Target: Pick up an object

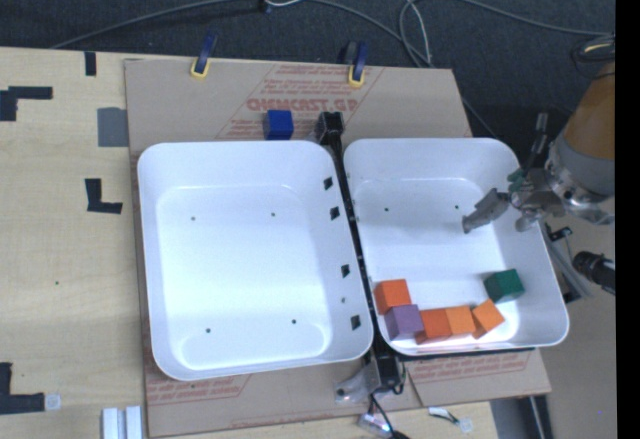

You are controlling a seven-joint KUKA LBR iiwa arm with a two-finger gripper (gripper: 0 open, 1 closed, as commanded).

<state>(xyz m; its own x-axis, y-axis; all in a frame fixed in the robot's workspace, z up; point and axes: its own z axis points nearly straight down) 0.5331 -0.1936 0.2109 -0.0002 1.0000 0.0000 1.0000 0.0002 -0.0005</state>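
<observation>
The right bin [430, 162] holds several small blocks along its near edge: an orange block [392, 294], a purple block [404, 321], two more orange blocks [447, 323] [487, 316] and a green block [503, 285]. My gripper [496, 221] hangs over the right side of this bin, above and behind the green block. It is open, with nothing between its fingers. One grey finger [480, 212] points left toward the bin's middle.
The left bin [160, 167] sits beside the right one, with a black clip strip [345, 227] between them. A blue block [279, 123] lies on the cardboard behind the bins. Cables run across the dark floor at the back.
</observation>
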